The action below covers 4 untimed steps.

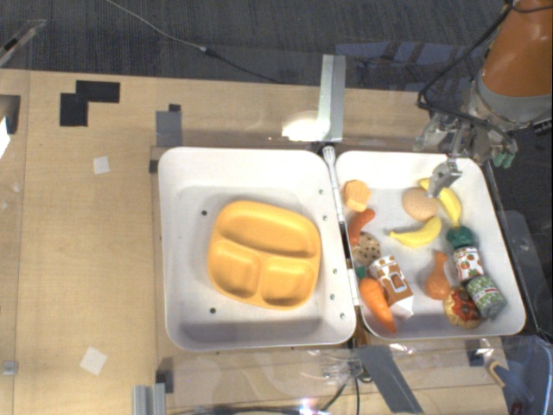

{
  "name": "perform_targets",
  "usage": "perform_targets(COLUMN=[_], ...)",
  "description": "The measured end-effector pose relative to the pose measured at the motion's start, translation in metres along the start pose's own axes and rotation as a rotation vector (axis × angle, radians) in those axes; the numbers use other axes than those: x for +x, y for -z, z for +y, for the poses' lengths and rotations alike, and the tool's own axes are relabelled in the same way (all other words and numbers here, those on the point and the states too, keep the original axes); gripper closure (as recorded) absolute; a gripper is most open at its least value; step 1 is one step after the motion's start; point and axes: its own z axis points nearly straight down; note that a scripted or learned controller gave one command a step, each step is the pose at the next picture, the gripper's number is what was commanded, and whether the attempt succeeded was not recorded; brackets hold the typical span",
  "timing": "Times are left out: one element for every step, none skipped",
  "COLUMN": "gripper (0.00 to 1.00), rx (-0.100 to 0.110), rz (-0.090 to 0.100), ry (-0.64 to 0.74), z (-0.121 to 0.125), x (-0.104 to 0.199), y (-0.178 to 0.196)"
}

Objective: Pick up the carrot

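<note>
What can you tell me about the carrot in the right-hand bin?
The carrot is a small orange toy, plastic by its sheen, thicker at its upper end and tapering toward the bin's near wall. It lies flat and slanted in the right bin, near the divider, close against a little box-shaped carton on its right. Nothing grips it.

A robotics lab is being shown: two shallow white plastic bins (pixel 173 232) are being carried by a pale wooden tabletop (pixel 78 258), with black cables (pixel 155 28) being trailed across dark carpet (pixel 259 7).
</note>
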Motion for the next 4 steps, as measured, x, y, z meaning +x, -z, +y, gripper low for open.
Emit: perform_targets(gripper=[0.0,0.0,1.0,1.0], rx=[-0.004,-0.002,-0.001,-0.005], rz=[0.009,0.001,-0.013,-0.011], ry=[0.123,-0.039,-0.035,0.069], z=[0.018,0.068,0.069,0.157], x=[0.018,0.008,0.004,0.009], y=[-0.117,-0.127,-0.112,-0.023])
